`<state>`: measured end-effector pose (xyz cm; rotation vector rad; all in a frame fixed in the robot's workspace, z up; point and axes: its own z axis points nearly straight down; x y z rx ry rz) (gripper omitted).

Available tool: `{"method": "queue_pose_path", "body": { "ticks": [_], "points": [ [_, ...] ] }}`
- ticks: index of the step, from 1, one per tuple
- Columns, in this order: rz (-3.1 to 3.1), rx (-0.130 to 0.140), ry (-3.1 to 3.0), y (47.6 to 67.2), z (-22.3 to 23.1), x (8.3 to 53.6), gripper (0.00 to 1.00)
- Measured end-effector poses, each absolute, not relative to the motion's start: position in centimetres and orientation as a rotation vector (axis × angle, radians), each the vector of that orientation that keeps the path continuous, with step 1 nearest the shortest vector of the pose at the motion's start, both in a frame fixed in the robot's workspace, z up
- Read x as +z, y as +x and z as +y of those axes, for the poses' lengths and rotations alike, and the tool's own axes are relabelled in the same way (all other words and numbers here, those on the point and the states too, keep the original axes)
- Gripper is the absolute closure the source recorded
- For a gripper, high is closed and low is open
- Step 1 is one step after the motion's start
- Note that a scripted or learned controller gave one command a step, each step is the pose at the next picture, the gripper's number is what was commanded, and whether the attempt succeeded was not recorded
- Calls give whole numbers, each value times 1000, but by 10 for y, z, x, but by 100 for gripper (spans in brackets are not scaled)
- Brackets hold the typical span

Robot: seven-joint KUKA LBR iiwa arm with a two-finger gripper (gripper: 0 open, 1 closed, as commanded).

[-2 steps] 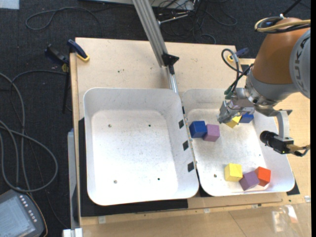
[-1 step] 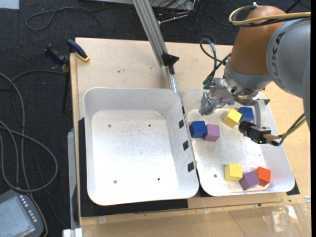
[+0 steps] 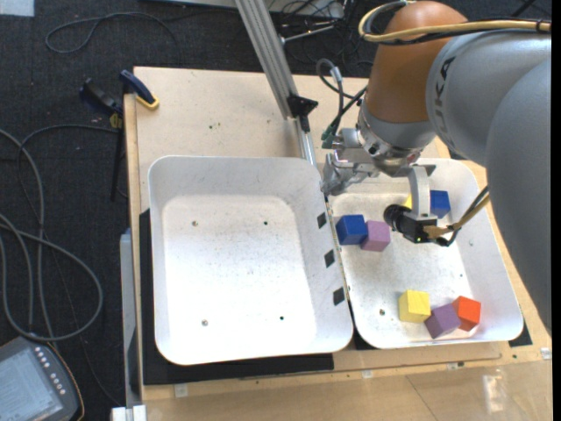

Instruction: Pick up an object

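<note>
My gripper (image 3: 375, 202) hangs low over the back of the right bin (image 3: 491, 261), open, with nothing between its fingers. Just below it lie a blue cube (image 3: 351, 229) and a light purple cube (image 3: 375, 235), touching each other. A second blue cube (image 3: 439, 202) sits behind the right finger, and a small yellow piece (image 3: 395, 210) peeks out beside it. Near the bin's front stand a yellow cube (image 3: 414, 305), a purple cube (image 3: 441, 319) and an orange cube (image 3: 469, 311), bunched together.
The left bin (image 3: 237, 253) adjoins the right one along a shared middle wall. A slanted metal rail (image 3: 267, 46) runs down to the bins' back edge. A blue and yellow clamp (image 3: 136, 89) sits at the bench's far left corner.
</note>
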<state>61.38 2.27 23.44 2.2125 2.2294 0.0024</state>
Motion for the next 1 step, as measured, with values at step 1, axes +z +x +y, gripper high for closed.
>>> {"method": "queue_pose_path", "body": {
  "ticks": [1],
  "points": [
    [2228,7,2212,641,76,242,100]
  ]
}}
